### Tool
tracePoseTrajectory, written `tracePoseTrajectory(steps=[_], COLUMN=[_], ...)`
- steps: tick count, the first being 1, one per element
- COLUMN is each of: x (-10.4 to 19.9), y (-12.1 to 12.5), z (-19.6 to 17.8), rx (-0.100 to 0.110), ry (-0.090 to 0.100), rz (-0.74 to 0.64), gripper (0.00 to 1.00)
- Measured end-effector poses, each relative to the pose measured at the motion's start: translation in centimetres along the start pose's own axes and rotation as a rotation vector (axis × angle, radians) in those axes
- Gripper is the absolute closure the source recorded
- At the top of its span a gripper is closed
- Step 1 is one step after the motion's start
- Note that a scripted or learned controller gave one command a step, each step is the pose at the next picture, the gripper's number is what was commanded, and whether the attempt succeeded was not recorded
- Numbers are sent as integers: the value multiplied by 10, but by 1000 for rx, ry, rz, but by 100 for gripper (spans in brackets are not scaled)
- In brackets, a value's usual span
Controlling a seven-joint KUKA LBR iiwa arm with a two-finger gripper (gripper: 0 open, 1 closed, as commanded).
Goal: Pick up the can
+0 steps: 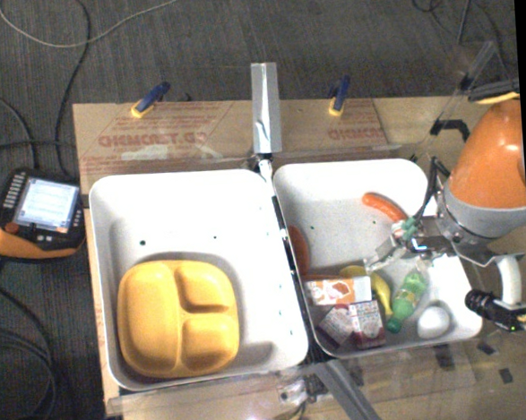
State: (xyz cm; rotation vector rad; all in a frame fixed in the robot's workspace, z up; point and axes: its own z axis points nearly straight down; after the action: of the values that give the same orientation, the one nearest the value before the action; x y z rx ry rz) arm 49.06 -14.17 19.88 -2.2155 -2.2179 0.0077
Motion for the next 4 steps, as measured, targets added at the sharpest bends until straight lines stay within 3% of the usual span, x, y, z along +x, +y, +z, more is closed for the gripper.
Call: tracePoseTrajectory(steps=[1,2,3,4], x=[0,-37,-65,-70], y=[38,82,91,67], z=[36,32,89,104], rx=[0,-2,-2,-32], ry=[0,1,2,6], rz=[-59,-44,-7,46], gripper=[0,0,0,0])
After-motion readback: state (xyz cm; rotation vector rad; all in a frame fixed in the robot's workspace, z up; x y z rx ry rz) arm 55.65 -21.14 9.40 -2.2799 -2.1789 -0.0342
